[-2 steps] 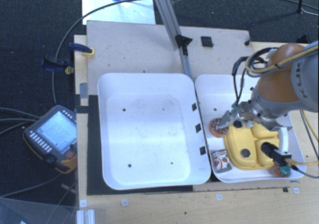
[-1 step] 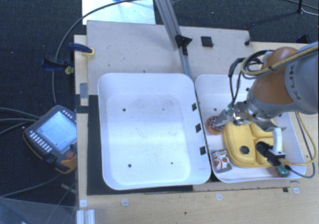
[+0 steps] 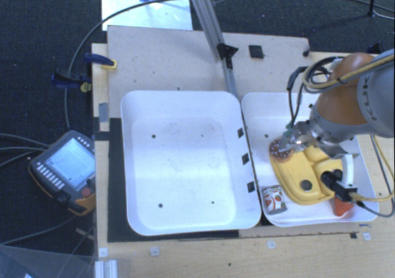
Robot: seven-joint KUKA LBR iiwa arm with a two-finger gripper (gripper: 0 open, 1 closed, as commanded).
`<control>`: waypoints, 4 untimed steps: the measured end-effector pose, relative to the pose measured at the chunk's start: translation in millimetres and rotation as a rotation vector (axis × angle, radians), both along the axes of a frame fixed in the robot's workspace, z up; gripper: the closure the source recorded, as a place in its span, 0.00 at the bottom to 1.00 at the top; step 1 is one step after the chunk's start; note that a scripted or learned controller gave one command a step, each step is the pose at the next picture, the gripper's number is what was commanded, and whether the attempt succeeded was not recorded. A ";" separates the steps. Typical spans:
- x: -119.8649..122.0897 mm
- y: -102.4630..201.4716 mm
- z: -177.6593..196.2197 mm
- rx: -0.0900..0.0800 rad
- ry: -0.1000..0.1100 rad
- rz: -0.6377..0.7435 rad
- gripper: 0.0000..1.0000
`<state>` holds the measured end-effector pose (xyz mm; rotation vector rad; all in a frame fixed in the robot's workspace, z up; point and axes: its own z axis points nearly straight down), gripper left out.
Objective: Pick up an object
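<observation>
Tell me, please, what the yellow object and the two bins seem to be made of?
The yellow object looks like moulded plastic: even colour, rounded edges, a soft sheen. The left bin and the right bin look like thin white plastic, smooth and slightly glossy, with rounded corners. Coated metal cannot be ruled out.
</observation>
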<state>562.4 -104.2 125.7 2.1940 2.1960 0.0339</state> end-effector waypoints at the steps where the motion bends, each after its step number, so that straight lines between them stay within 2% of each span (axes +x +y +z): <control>1: 7.8 -8.8 57.2 0.009 0.034 0.003 1.00; 2: 0.5 -13.3 114.5 0.009 0.034 0.003 1.00; 3: 1.7 -13.5 148.6 0.010 0.037 0.004 1.00; 4: 9.4 36.8 129.6 0.012 0.040 0.008 1.00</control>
